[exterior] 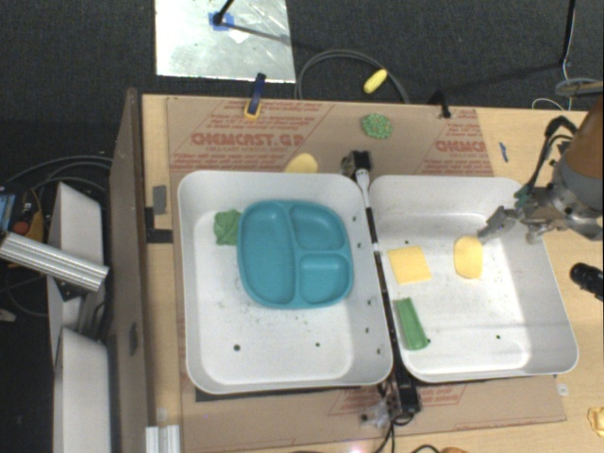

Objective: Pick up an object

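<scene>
**Arm at the right bin's far edge, yellow piece just beside its fingers**

Camera view: Two shallow white bins sit side by side on the desk (236, 130), which is covered with brown printed cardboard. The left bin (203, 347) holds a teal divided plate (294, 253) lying flat near its middle, with a small green leafy piece (226, 226) touching the plate's left edge.

The right bin (528, 347) holds three things. A rounded yellow piece (468, 257) lies toward the middle of the bin. A flat pale yellow square (410, 264) lies near it on the left, apart from it. A green stick-shaped piece (411, 323) lies below the square, close to the wall between the bins.

The arm enters from the right, and the gripper (510, 217) reaches over the far right part of the right bin. Its fingers point left and down toward the rounded yellow piece, ending just above and to the right of it. Nothing is seen between them; whether they are spread or closed cannot be told from this angle.

On the cardboard beyond the bins lie a green knobbly ball (377, 125) and a yellow rounded object (302, 164) at the left bin's far rim.
</scene>
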Controlling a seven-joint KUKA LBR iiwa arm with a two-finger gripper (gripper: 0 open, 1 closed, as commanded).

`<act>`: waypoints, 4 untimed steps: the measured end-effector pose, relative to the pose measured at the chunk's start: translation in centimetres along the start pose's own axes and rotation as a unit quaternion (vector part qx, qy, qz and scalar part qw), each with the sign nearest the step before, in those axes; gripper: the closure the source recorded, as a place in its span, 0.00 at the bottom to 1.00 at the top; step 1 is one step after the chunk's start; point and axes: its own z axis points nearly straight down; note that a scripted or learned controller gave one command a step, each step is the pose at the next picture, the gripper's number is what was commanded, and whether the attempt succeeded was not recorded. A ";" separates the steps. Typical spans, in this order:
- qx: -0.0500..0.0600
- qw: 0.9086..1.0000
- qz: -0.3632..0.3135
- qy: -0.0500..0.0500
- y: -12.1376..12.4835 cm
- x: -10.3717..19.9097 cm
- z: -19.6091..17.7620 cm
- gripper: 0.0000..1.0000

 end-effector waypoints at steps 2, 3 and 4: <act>0.001 1.000 0.001 0.000 -2.0 0.0 3.9 0.00; 0.001 1.000 -0.003 0.001 0.7 5.5 9.1 0.00; -0.006 1.000 0.001 -0.002 1.7 1.8 -4.8 0.00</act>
